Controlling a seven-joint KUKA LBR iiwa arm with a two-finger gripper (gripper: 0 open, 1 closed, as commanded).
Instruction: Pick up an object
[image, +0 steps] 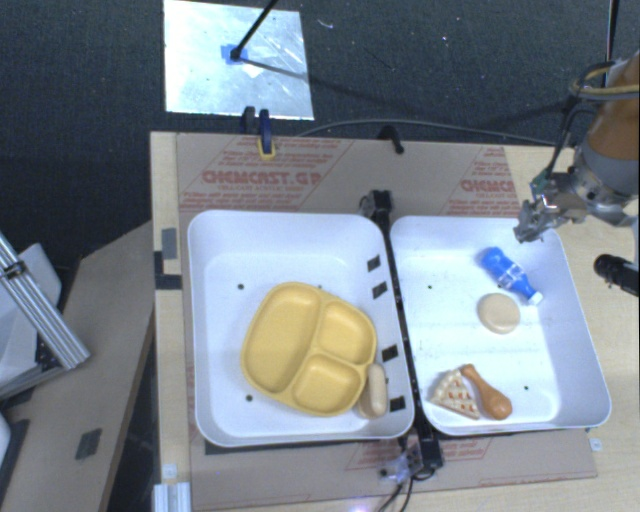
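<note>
The right bin (572, 330) holds a small blue bottle (508, 273) near its back, a round cream bun (498, 313) just below it, and at the front a waffle wedge (454, 392) beside a brown drumstick (487, 392). The left bin (215, 290) holds a yellow divided plate (308, 347) with a pale bread roll (374, 391) at its front right edge. My gripper (532, 223) hangs above the back right corner of the right bin, up and to the right of the blue bottle, with nothing seen between its fingers.
A black divider with clips (392, 300) runs between the two bins. A cardboard sheet (300, 170) lies under them, with a clamp (262, 130) at its back edge. A metal frame piece (35, 310) stands at the far left.
</note>
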